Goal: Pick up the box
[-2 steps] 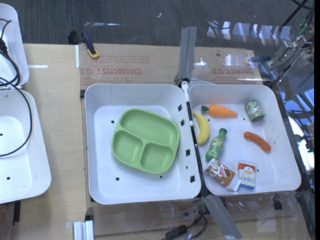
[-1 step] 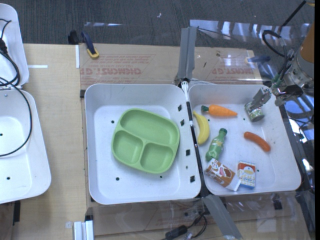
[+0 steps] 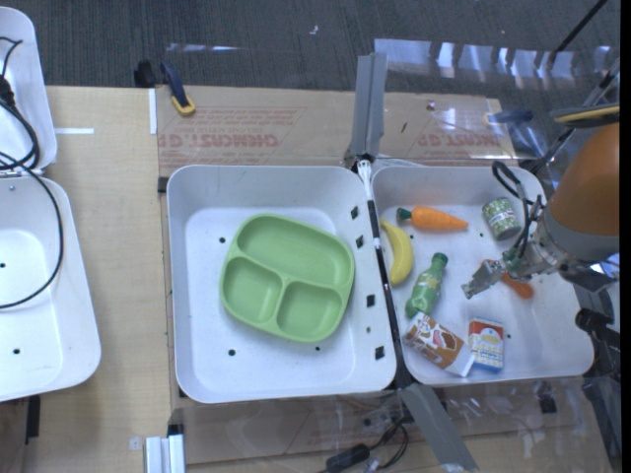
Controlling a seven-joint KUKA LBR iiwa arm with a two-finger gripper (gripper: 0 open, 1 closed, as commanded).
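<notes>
Two white bins sat side by side on the bench: the left bin point(image 3: 187, 294) carried a green divided plate point(image 3: 287, 277), and the right bin point(image 3: 567, 348) held all the small clutter, so that was where your move had to go. Your arm point(image 3: 590, 193) came in from the right edge, orange band up top, with the gripper point(image 3: 490, 276) hanging low over the right bin's middle-right area; it was too blurred and small to call, so you could not tell whether it was spread or closed, and nothing could be called held. Next down in size: a banana point(image 3: 398, 252) lay along the bin's left wall, a green bottle point(image 3: 426, 285) just right of it, a carrot point(image 3: 435, 220) near the top, and a small can point(image 3: 501, 217) at top right. A brown carton point(image 3: 440, 343) lay tilted at the bottom. The box point(image 3: 487, 346), small, white and red, sat near the bin's lower edge, touching or just beside that brown carton on its right. Key relation for you: the box lay toward the bottom of the view from the gripper, near but apart, almost straight below it in the frame. Its long axis looked roughly up-down in the view, slightly tilted. My call: you needed a short shift toward the near wall, then a descent, closing across the short sides.
</notes>
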